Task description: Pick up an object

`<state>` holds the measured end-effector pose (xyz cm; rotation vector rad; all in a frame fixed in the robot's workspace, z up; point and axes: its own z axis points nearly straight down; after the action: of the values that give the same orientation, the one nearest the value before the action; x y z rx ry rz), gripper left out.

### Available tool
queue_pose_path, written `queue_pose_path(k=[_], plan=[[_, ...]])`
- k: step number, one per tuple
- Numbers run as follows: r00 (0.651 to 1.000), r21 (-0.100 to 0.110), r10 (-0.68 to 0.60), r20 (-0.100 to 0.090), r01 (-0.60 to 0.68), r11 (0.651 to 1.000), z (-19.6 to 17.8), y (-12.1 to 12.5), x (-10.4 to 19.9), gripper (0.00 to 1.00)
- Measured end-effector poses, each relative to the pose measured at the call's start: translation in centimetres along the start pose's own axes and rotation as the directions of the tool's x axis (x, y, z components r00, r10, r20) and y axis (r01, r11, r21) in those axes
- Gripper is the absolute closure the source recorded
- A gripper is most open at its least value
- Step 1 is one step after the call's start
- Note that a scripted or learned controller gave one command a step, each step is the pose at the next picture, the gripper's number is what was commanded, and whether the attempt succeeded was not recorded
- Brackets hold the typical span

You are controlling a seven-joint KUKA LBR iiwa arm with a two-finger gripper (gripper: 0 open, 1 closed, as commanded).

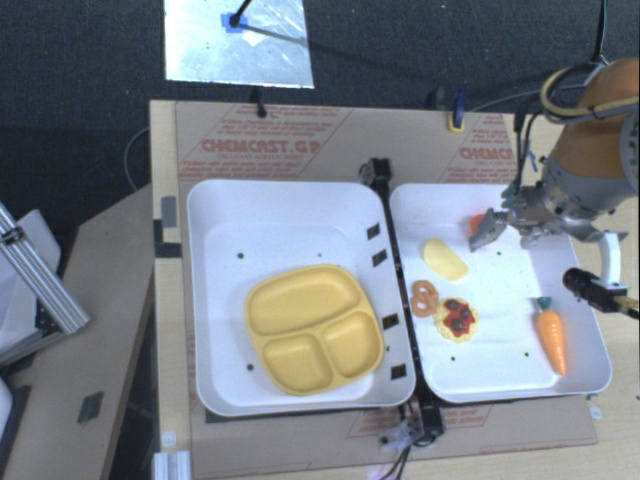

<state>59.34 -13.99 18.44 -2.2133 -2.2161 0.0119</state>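
My gripper [491, 231] hangs low over the back of the right bin [585, 373], reaching in from the right. A small orange-red piece [477, 224] shows right at its left side; whether it is gripped is unclear. A pale yellow oval food piece [445, 259] lies just in front of and left of the gripper. Nearer the front lie a pretzel [424, 297] and a small round tart with red topping [459, 319]. A carrot [551, 340] lies at the bin's right side.
The left bin [215, 268] holds a yellow three-compartment plate [315, 326]. A black divider [397, 278] runs between the bins. A metal sheet [238, 28] lies beyond the bench, and an aluminium frame [40, 278] stands at the far left.
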Motion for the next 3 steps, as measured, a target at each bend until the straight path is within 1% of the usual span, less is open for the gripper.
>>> queue_pose_path(k=[1,2,3], plan=[[1.0,-0.013,-0.002,0.002,0.002,1.0,-0.8,0.3,0.0,0.0],[1.0,-0.011,-0.001,0.002,0.001,1.0,5.3,0.7,-0.1,0.0],[1.0,-0.013,0.0,0.002,0.0,1.0,10.1,0.8,-0.1,0.0]])
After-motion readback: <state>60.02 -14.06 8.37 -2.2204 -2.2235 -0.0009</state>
